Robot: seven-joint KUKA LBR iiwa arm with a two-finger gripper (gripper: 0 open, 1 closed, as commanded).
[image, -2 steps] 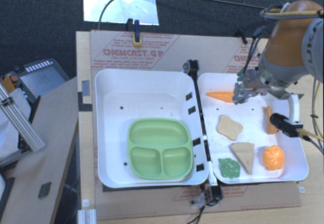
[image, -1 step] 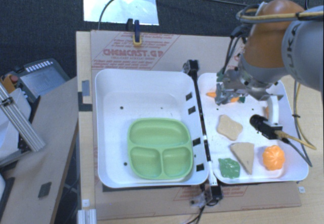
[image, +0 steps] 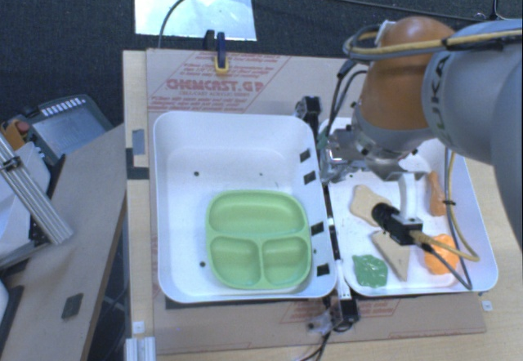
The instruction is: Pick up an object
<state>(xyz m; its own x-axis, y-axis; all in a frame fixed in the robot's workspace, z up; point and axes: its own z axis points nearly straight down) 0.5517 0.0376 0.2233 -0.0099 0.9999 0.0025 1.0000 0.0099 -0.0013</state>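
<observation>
Bins (image: 237, 131) — two; green tray (image: 260, 238) — one.

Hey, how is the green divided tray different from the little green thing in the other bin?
The green divided tray is pale green, while the small green object is a deeper green. The tray is far larger, filling much of the left bin; the small object sits in the near corner of the right bin. The tray has three compartments; the small object looks like a single lump. Both are green and lie apart from the pincer.
</observation>
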